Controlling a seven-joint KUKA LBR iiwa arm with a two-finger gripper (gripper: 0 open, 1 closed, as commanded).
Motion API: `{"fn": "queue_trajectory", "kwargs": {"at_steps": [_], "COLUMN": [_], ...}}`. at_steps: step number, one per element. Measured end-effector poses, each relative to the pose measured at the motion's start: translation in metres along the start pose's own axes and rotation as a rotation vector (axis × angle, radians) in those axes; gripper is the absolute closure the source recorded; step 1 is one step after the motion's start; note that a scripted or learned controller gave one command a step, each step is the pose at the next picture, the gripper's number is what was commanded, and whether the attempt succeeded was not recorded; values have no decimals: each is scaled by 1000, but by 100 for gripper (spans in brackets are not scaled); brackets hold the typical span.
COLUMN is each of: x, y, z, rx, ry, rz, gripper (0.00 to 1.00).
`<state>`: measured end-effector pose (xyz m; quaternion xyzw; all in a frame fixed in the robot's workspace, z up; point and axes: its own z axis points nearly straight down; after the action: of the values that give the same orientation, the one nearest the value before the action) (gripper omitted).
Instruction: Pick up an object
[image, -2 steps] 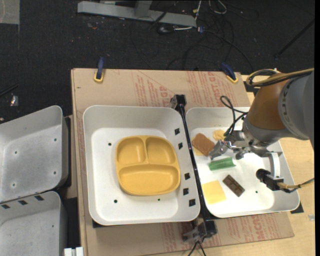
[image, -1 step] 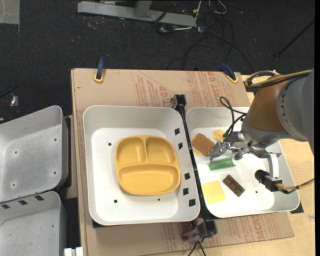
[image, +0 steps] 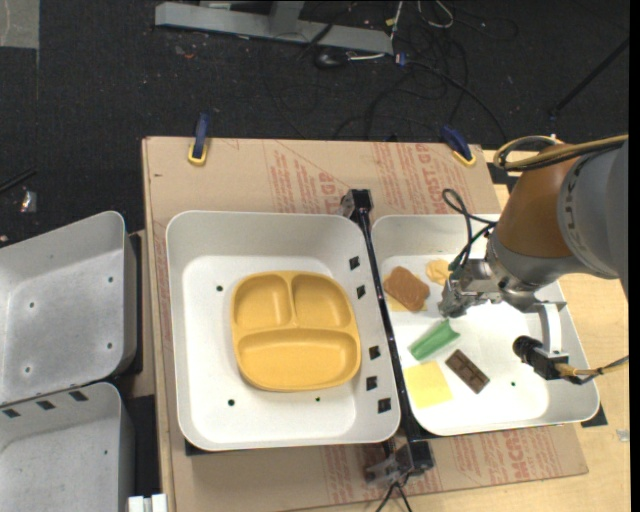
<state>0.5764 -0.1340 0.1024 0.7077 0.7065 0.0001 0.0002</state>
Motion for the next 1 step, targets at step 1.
{"fn": "queue_trajectory", "kwargs": {"at_steps": [1], "x": [-5], "y": [-1], "z": [-63], "rx": [-6], "ry": [-2], "rz": [-1], "gripper": [100]}}
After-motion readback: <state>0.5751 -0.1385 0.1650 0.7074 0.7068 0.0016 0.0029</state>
